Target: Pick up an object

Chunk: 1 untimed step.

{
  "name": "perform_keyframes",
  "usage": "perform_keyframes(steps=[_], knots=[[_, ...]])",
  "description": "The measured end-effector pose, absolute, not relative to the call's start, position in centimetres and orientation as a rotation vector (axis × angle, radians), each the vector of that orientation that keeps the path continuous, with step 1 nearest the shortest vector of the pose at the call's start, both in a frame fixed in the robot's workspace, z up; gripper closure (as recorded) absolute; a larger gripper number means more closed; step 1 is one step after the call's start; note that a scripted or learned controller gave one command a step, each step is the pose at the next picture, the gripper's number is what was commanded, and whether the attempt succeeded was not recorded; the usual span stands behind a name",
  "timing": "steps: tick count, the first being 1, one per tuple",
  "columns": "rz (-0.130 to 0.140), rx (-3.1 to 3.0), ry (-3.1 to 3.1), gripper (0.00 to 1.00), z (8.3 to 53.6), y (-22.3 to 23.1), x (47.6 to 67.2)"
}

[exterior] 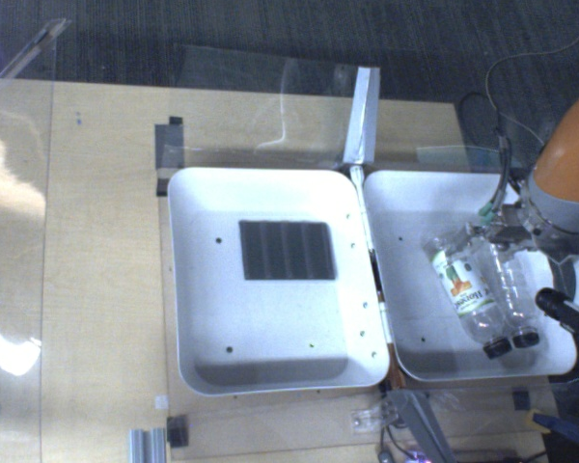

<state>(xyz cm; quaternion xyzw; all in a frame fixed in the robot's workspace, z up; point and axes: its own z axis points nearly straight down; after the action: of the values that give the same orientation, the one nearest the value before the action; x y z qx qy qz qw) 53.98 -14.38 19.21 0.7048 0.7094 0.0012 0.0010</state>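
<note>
From above, two white bins sit side by side on the wooden bench. The left bin (270, 278) holds a dark ribbed rectangle (287, 250) near its middle. In the right bin (405, 258) a clear plastic bottle (468, 287) with an orange and green label lies on its side. The gripper (511, 340) hangs over that bottle toward the bin's near right corner; how far its pincer is spread, or whether it has hold of the bottle, I cannot tell.

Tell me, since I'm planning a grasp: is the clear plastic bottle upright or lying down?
Lying down: the clear plastic bottle rests lengthwise on the right white bin's floor, label facing up.
</note>
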Motion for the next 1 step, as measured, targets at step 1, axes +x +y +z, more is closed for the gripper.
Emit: perform_keyframes(steps=[1], knots=[[0.006,2.106,2.326,0.00,9.49,-16.09,55.45]])
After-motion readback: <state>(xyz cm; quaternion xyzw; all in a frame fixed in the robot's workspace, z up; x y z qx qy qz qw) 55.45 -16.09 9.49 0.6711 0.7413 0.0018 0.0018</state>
